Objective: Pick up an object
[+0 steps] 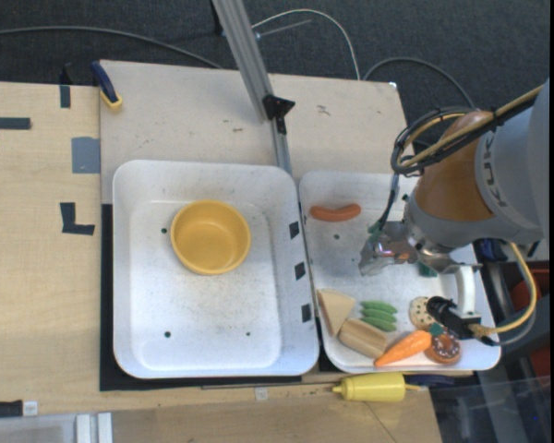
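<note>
My gripper [377, 257] hangs over the middle of the right bin [337, 247], above bare bin floor. A sausage [335, 212] lies up and to its left. Below it sit a tan wedge [333, 306], a green pea pod [379, 314], a wooden block [362, 338], an orange carrot [404, 347], a round cookie [423, 312] and a donut [444, 349]. Nothing shows between the fingers.
A yellow bowl [210, 236] sits in the left bin [138, 340]. A yellow mustard bottle [374, 389] lies on the bench just below the right bin. A metal pole [249, 53] slants over the back. Cables loop by the arm.
</note>
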Controlling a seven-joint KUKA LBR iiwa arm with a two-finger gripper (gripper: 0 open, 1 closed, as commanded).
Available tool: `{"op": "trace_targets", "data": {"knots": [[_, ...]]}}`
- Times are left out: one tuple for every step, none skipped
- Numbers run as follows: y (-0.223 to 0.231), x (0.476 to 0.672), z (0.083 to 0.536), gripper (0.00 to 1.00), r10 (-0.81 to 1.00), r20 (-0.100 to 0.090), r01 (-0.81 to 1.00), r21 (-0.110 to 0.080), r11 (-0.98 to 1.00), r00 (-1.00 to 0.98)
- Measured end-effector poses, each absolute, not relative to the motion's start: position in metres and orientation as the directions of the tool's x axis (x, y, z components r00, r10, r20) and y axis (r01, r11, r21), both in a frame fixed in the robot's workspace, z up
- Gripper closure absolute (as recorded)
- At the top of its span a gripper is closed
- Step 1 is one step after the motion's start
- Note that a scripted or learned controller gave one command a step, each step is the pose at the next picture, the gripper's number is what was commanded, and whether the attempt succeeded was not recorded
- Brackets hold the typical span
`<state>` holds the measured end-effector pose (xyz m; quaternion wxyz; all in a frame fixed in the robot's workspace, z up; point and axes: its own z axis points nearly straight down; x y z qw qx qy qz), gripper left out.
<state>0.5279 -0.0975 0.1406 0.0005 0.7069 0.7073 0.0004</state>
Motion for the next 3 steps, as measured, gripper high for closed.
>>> {"op": "trace_targets", "data": {"knots": [[-0.097, 0.529, 0.193, 1.00, 1.000, -0.001, 1.000, 0.003, 0.001, -0.001], [-0.043, 0.538, 0.208, 1.00, 1.000, 0.002, 1.000, 0.000, 0.007, -0.007], [0.017, 0.551, 0.203, 1.00, 1.000, 0.002, 1.000, -0.002, 0.008, -0.008]]}}
